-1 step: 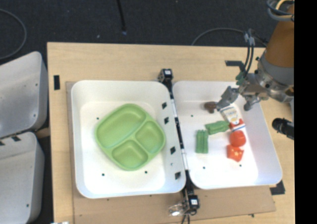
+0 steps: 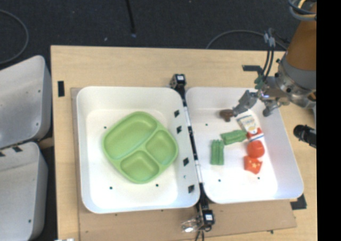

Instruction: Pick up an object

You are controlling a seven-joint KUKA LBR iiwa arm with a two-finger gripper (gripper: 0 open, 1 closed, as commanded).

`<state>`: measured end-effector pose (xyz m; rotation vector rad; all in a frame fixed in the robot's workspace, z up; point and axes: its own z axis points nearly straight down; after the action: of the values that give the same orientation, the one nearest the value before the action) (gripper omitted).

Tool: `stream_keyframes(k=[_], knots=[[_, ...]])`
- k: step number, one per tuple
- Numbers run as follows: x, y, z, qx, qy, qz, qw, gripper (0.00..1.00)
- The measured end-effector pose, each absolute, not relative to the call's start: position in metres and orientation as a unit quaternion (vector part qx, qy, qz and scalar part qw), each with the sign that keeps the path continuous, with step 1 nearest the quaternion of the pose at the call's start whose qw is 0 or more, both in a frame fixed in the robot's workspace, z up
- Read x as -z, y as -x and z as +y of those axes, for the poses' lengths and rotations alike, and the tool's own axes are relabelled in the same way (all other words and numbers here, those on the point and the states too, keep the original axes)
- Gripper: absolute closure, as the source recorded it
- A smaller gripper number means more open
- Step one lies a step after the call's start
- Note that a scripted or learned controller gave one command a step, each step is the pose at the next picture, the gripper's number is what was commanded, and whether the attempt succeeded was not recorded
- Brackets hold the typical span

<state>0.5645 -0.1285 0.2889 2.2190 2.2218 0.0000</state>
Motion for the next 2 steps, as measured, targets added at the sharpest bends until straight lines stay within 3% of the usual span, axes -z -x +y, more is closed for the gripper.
stream_keyframes(k=[2], knots=[[-0.192, -0.570, -0.139, 0.0015, -0.708, 0.707, -0.001, 0.00]])
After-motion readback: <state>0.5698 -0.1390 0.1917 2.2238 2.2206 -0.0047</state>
